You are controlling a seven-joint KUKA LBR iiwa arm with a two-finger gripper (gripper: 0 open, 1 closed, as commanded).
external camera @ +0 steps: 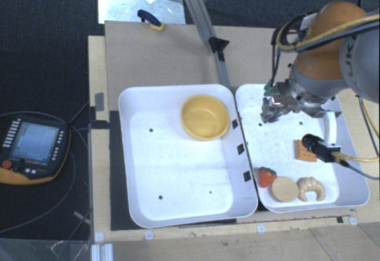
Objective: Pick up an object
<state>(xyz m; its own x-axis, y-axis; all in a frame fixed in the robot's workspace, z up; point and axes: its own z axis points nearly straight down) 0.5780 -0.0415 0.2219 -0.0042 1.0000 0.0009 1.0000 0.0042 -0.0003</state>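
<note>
My gripper [270,110] hangs over the upper left part of the right bin [261,153], with nothing visible between its fingers. A brown cracker-like square [304,152] lies to its lower right, partly behind a black cable fitting. Along the bin's front edge sit a red tomato-like piece [266,177], a round tan bun [284,189] and a croissant [312,188]. A yellow bowl [205,116] rests at the top right of the left bin [154,194].
A black cable fitting [317,148] with a yellow cable hangs over the right bin. A slanted metal pole [202,10] crosses the bench behind the bins. A teach pendant [29,147] lies on the floor at the left.
</note>
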